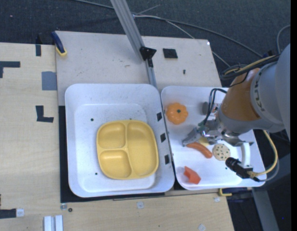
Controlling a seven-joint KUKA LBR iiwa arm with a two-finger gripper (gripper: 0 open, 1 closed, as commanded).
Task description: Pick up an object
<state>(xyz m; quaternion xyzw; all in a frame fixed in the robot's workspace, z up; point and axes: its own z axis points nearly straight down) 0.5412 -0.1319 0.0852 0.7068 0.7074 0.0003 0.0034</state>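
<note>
My gripper (191,137) is low in the right bin (244,179), near its middle, reaching in from the right. Just below and to the right of its tip lies a long orange carrot-like piece (200,150); whether the two touch cannot be made out. A round speckled cracker (220,152) lies beside that piece on the right. A small orange pumpkin (177,113) sits at the bin's upper left, apart from the gripper. A red-orange chunk (191,175) rests near the front wall.
The left bin (76,129) holds a yellow divided plate (127,148). A slanted metal bar (131,28) runs down to the bins' back edge. The grey arm with its orange band (240,105) covers the right bin's right side.
</note>
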